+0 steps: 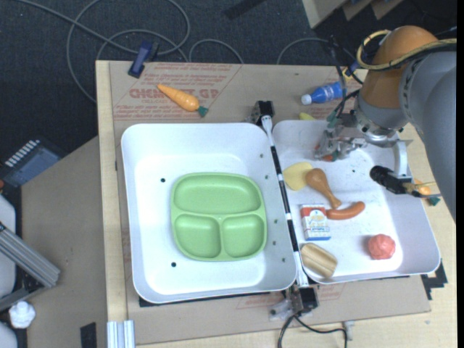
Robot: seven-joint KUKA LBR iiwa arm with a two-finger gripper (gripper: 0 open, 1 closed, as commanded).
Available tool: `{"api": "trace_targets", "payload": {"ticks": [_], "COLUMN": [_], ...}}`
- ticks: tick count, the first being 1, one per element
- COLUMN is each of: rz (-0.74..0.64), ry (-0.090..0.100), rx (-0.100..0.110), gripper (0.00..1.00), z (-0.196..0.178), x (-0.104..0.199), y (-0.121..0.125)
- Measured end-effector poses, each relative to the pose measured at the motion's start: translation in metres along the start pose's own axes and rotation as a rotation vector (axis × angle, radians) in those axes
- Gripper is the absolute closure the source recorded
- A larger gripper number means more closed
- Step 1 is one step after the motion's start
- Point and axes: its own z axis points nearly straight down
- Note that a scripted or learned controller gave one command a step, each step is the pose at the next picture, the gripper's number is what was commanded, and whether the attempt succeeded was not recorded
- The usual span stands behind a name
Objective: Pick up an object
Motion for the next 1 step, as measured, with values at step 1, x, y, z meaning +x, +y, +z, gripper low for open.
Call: {"api": "trace_targets", "payload": {"ticks": [1], "rz": [-0.001], "ry": [0.0], "rx": [-0.011], "gripper": [1.0], "z": [-0.0997], "x": [0.0676], "y": [-0.0614]}}
